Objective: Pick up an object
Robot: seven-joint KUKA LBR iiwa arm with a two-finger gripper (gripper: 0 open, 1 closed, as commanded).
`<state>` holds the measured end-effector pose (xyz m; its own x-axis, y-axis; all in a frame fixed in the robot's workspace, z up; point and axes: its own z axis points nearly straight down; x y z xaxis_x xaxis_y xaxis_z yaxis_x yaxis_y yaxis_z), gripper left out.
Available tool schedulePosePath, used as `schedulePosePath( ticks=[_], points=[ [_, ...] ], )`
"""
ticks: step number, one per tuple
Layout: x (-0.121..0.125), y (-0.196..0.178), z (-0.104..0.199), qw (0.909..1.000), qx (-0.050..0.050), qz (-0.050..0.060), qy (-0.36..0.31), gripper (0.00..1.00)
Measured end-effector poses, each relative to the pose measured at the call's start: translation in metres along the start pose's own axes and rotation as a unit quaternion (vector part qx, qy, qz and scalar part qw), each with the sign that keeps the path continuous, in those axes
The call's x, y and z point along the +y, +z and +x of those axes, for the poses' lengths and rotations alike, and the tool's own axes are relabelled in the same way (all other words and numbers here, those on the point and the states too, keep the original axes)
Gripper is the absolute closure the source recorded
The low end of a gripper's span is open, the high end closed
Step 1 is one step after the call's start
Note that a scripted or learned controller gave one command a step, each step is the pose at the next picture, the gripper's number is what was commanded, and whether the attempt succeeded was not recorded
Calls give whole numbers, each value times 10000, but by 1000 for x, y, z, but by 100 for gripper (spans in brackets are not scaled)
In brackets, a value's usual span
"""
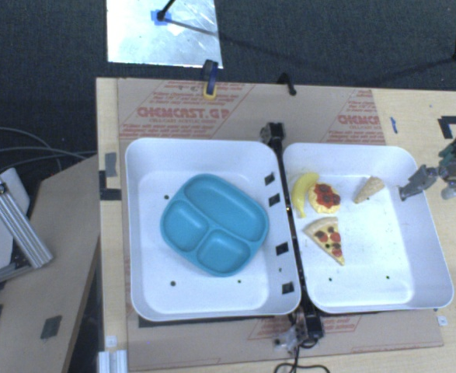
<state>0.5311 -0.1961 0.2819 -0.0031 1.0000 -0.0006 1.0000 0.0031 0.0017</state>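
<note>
In the right bin (422, 286) lie a yellow banana (301, 191), a round red-and-yellow toy food piece (325, 198), a pizza slice (326, 238) and a small beige wedge (369, 189). My gripper (428, 183) hangs at the bin's right rim, to the right of the beige wedge and apart from it. Nothing shows in its grasp.
The left bin (146, 286) holds a blue divided plate (214, 224). A black divider with clips (282, 216) runs between the bins. Cardboard (181, 111) lies under both bins, with a yellow-handled clamp (210, 80) at its far edge.
</note>
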Motion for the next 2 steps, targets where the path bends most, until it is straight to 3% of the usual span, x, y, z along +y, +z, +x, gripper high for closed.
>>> schedulePosePath(
  ticks=[1, 2],
  points=[
    [-31, 23, 171, 10000, 28, 18, -76, 0],
    [-29, 11, 162, 10000, 3, -18, -14, 100]
  ],
)
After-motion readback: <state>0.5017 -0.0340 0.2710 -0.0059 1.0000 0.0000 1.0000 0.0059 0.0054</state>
